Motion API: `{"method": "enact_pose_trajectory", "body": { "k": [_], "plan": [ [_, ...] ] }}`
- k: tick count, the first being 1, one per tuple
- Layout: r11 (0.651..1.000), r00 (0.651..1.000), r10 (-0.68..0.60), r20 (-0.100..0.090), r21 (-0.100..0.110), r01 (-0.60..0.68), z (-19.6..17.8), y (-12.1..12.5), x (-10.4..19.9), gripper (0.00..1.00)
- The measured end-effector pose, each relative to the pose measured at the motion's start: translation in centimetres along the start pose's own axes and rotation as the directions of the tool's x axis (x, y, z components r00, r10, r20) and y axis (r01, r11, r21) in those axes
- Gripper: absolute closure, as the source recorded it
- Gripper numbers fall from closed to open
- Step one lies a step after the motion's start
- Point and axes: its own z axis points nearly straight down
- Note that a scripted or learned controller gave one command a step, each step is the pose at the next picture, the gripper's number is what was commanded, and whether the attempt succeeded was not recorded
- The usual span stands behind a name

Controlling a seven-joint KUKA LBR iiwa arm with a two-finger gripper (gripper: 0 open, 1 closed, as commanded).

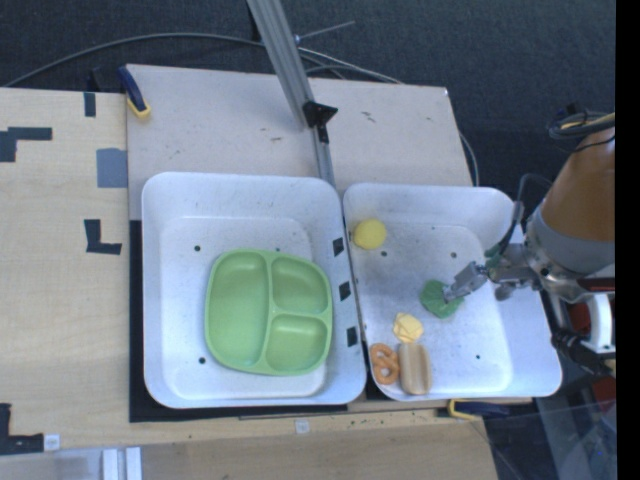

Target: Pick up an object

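Hand (462, 286) low in right bin (520, 368), touching green object (438, 300), grip state unclear

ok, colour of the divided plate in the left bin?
Light green. The divided plate shows plainly in the camera view, lying flat in the left bin.

Robotics lab: bins (170, 268), taped bench (60, 168).

Divided plate (268, 311) in left bin (160, 268), ball (370, 234), pretzel (383, 363) in right bin (520, 368)
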Motion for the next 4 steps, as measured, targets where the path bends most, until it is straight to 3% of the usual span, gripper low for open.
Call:
{"method": "enact_pose_trajectory", "body": {
  "k": [1,3,4],
  "plan": [
    [1.0,1.0,0.0,0.0,0.0,0.0,0.0,0.0,0.0,0.0],
    [1.0,1.0,0.001,-0.001,0.005,-0.001,9.8,-0.1,0.3,0.0],
    [1.0,1.0,0.0,-0.001,0.002,0.0,8.5,0.0,0.3,1.0]
  ]
}}
